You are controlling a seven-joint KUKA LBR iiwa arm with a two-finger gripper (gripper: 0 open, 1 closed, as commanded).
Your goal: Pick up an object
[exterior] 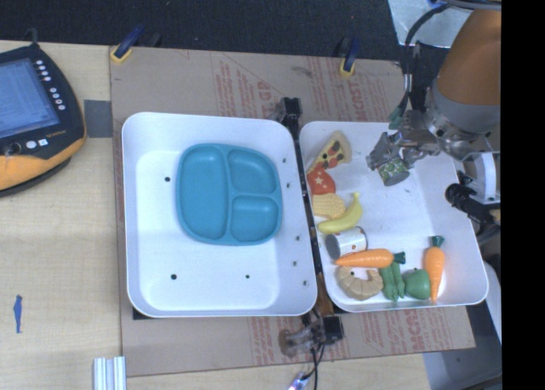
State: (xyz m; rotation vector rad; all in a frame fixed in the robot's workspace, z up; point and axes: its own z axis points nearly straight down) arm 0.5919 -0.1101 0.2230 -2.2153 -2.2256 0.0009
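My gripper [390, 163] hangs over the upper middle of the right bin [456, 218], above bare white floor. A small greenish-grey patch shows at its tip; I cannot tell whether that is an object. Toy food lies along this bin's left and bottom sides: a pizza slice [332, 151], a red piece [321, 181], a banana [344, 216], a silver can [349, 242], an orange carrot [368, 257], a beige ring-shaped piece [358, 283], a green vegetable [405, 283] and a second carrot [434, 266]. The nearest of them, the pizza slice, lies apart to the gripper's left.
The left bin [153, 269] holds a blue compartment plate [228, 194]. A black divider [303, 209] runs between the bins. A control tablet with an orange case [30, 120] lies at the bench's left edge. Clamps [126, 43] hold the cardboard at the back.
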